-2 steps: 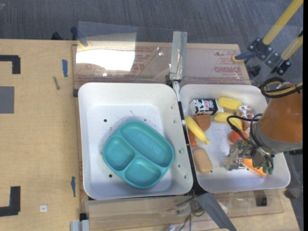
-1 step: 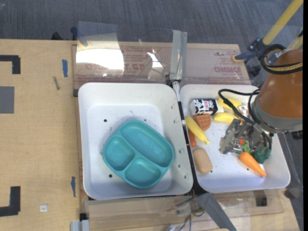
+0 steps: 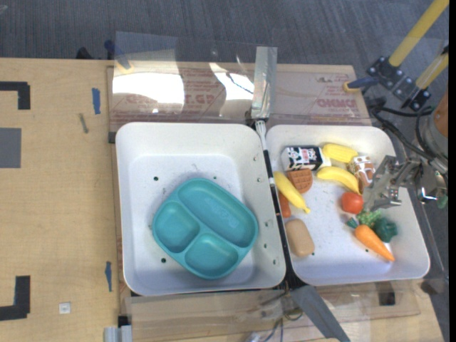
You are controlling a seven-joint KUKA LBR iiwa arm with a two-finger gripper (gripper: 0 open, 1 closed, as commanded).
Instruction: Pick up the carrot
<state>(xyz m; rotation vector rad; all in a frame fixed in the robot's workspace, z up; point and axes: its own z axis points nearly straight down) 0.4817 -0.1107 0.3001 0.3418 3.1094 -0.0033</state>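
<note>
The carrot [image 3: 372,240], orange with a green leafy top, lies in the right bin [image 3: 413,266] near its front right corner, tip pointing to the front right. My gripper [image 3: 382,199] hangs just above and behind the carrot's leafy end, close to the bin's right wall. It is open, with nothing between its fingers. A red tomato [image 3: 351,202] sits immediately left of the gripper.
The right bin also holds yellow bananas [image 3: 339,178], a long yellow piece [image 3: 291,191], a black-and-white carton [image 3: 302,155], a brown waffle [image 3: 302,181], a tan roll [image 3: 300,238] and a small red-white box [image 3: 362,167]. A teal divided plate [image 3: 205,226] lies in the left bin [image 3: 135,148].
</note>
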